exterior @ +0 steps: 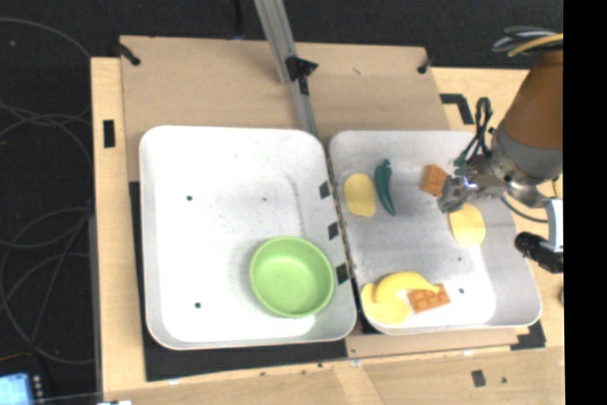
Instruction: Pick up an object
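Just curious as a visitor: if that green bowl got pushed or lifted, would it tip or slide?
The green bowl looks wide and low, so it probably slides rather than tips. It seems thin plastic, likely light. Its smooth round rim may slip from a pinch.

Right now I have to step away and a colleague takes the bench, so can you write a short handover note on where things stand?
Gripper: low over the right bin, between the small orange piece and the pale yellow piece. Whether its fingers are open cannot be told, and nothing is seen held.
Right bin also holds a yellow oval piece, a dark green piece beside it, and a yellow item with an orange waffle piece on it at the near edge.
Left bin: green bowl.
Done: no pick evident. Left: grasp and lift one object.
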`<state>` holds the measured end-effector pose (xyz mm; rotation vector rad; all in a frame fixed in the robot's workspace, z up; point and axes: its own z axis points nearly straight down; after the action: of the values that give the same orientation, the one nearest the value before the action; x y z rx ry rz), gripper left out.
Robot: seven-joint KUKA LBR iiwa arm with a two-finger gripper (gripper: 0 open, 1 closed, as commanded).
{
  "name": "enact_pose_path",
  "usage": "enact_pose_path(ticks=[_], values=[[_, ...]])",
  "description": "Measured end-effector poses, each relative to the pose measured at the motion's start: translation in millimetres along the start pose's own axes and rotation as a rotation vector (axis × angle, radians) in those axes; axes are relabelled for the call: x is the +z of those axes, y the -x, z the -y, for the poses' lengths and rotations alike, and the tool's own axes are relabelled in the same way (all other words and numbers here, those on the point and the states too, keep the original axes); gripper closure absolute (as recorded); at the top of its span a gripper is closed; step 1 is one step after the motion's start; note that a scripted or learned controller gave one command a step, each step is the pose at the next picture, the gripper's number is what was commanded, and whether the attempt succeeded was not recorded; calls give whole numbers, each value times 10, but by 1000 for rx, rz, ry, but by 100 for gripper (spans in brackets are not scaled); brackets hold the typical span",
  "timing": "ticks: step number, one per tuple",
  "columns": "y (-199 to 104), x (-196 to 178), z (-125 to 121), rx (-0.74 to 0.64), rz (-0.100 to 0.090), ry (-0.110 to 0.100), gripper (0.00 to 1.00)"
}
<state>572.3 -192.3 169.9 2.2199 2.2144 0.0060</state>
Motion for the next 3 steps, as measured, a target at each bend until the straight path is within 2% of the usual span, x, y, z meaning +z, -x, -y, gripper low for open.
enact_pose_path(ticks=[1, 2, 3], values=[[-19, -642, 6, -6, 0, 2, 100], [-8, -1051, -4, -7, 0, -5, 100], [-560, -950, 157, -8, -1, -7, 100]])
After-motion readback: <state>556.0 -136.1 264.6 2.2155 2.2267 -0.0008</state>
